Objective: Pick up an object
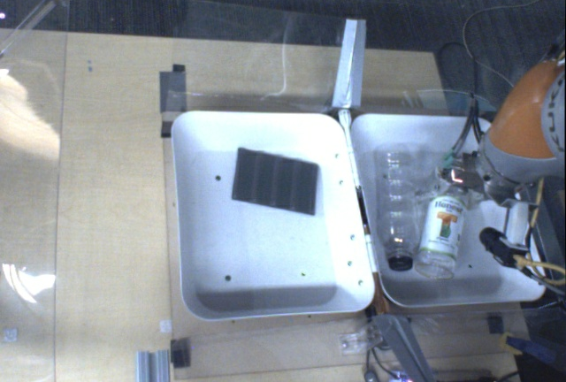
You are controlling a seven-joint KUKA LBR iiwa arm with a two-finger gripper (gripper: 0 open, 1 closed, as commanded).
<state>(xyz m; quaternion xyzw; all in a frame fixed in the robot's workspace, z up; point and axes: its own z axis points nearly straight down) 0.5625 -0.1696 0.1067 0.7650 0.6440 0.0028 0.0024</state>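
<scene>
In the right bin (416, 134) two bottles lie side by side. One is a clear plastic bottle (395, 199) with a black cap (401, 263) pointing to the near wall. The other is a clear bottle with a white, green and orange label (441, 234). My gripper (456, 176) is low over the far end of the labelled bottle, right at its top, below the orange band (527, 117) of the arm. The wrist hides how the gripper meets the bottle. A flat black ribbed pad (275, 181) lies in the left bin (187, 194).
A metal divider post (349, 62) stands at the back between the bins. Cables (517, 252) hang along the right bin's right wall. Clear plastic sheets rise behind the bins and on the bench's left.
</scene>
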